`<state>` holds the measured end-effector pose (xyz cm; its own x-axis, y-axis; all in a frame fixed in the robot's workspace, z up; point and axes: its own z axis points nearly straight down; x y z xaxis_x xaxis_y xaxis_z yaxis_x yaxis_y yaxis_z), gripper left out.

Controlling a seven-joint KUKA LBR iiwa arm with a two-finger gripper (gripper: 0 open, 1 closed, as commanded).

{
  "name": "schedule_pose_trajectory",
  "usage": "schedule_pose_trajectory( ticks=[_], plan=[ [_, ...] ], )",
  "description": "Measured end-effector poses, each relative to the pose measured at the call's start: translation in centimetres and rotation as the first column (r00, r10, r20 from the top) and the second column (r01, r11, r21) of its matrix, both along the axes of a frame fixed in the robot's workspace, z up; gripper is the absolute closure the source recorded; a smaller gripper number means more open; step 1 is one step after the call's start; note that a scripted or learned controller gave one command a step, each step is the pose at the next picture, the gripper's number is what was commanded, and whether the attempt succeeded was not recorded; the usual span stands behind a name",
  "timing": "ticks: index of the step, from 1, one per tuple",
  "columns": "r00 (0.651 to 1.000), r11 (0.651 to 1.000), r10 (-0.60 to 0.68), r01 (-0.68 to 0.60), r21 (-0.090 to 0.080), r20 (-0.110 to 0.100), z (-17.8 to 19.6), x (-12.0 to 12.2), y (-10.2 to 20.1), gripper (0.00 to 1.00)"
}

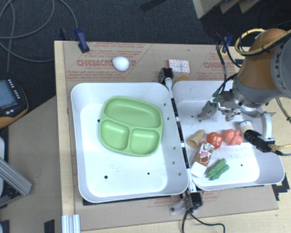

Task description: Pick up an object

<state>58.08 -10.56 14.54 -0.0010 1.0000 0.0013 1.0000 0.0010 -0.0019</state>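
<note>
Two white bins are sitting side by side on the surface (136, 52). The left bin (87, 144) is holding a green divided plate (131, 126). The right bin (262, 171) is carrying the small things: a tan cone (196, 138) lying with its long axis slanting from lower left to upper right, a red tomato-like piece (214, 140), a pinkish-red lump (233, 137) just beside it, a small red-and-white carton (204, 154) tilted below the tomato-like piece, and a green pod (217, 169) with its long axis running from lower left to upper right. The tool (228, 108) is hanging over the upper part of the right bin, above the red pieces and apart from them; nothing is showing between its prongs, but whether they are spread or closed cannot be told. A white ball (120, 63) is resting on the surface behind the left bin.
</note>
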Motion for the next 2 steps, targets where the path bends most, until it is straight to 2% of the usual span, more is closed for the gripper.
schedule_pose_trajectory(
  ticks=[1, 2],
  plan=[
    [1.000, 1.000, -0.001, 0.001, 0.000, 0.000, -4.4, -2.7, 1.1, 0.00],
    [1.000, 1.000, -0.001, 0.001, 0.000, -0.001, -5.4, -3.8, -0.7, 0.00]
  ],
)
